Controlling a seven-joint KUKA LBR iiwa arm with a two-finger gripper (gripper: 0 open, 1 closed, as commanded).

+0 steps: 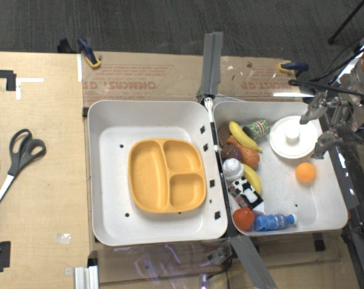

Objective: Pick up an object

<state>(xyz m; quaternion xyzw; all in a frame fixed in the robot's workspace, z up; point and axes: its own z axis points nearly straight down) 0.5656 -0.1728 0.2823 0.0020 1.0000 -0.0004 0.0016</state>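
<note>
The hand (317, 128) hangs at the right of the frame over the right bin (326, 218), beside a white round lid (293, 137); I cannot tell its state. An orange ball (305, 172) lies below it. 2 bananas (243, 136) sit mid-frame. The left bin (109, 221) carries a yellow divided plate (167, 175).

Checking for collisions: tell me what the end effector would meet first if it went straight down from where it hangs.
Probably the white disc, whose right rim lies under the end effector. The orange ball sits nearer the camera, off that line. Depth is unclear from this slanted view.
</note>
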